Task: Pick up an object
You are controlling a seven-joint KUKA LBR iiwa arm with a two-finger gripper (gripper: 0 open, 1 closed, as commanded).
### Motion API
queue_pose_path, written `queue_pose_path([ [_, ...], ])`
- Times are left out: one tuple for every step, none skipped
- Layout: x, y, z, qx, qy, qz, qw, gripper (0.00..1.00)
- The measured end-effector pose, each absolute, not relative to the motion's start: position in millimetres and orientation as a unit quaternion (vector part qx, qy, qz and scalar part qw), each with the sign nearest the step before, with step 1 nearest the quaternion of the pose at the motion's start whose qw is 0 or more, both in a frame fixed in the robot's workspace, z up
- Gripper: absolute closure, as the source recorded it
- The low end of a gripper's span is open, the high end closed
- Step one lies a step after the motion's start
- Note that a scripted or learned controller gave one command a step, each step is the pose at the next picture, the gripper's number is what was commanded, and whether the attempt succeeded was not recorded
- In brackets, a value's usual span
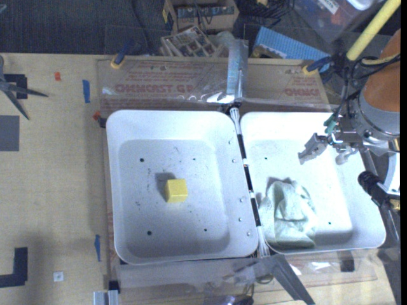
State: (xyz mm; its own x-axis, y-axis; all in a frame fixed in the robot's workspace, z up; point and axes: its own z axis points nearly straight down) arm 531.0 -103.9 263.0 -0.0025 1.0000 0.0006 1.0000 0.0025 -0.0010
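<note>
The desk (51,189) stretches pale and woody under everything, and on it sit two white bins side by side. Take the left bin (127,132) as the anchor: the right bin (356,234) touches it along the shared edge. Behind the left bin, a strip of cardboard (165,81) runs along the back of both. The arm (381,100) reaches in at the far side of the right bin, well away from the left bin, orange band up top. Inside the right bin, close to the shared edge, lies a crumpled pale green cloth (289,208). The gripper (324,150) hovers over the right bin's back half, above and apart from the cloth, fingers spread and nothing between them. And in the middle of the left bin sits the small yellow block (177,190), alone on the floor.
</note>
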Motion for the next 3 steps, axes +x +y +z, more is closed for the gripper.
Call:
queue_pose_path([
  [499.9, -90.0, 184.2, -0.718, -0.696, 0.0001, 0.0, 0.0],
  [483.2, -109.0, 90.8, -0.614, -0.79, -0.0042, -0.005, 0.0],
  [484.4, -111.6, 101.7, -0.616, -0.788, -0.0054, -0.009, 1.0],
])
